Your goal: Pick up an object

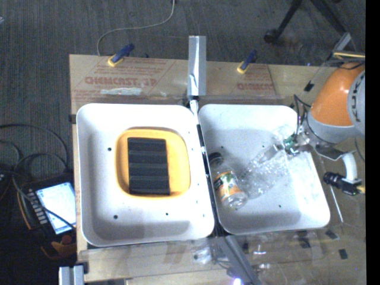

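Camera view: pincer point(292, 142) seemingly touching clear bottle point(266, 166) in right bin point(309, 215).

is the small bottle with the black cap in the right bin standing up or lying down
Lying down: the small bottle rests on its side in the right bin, cap toward the divider.

White bins point(95, 218), yellow tray point(122, 165) with black ribbed insert point(148, 166), clear bottle point(264, 168).

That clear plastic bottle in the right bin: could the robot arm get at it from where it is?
Probably yes. The clear plastic bottle lies uncovered in the right bin, its upper end right by the arm. A small bottle lies against its far end, away from the arm.
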